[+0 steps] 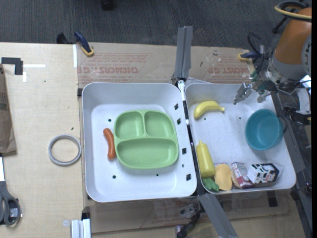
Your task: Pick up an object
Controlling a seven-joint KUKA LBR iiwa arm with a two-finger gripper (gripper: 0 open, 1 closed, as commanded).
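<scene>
The metal gripper [247, 92] is hovering with fingers spread at the right bin's [233, 143] far edge, gripping nothing; a curved yellow banana [208, 108] and round blue bowl [262, 129] are lying nearby.

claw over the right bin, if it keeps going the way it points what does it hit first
Probably bare floor of the right bin; the claw points down-left, between the banana and blue bowl. Depth is unclear.

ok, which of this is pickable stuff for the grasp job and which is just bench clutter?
In the bins, candidates to pick:
banana
blue bowl
yellow bottle
milk carton
green divided plate
orange sausage

Lying about on the bench:
grey tape ring
scissors
blue-handled clamp
</scene>
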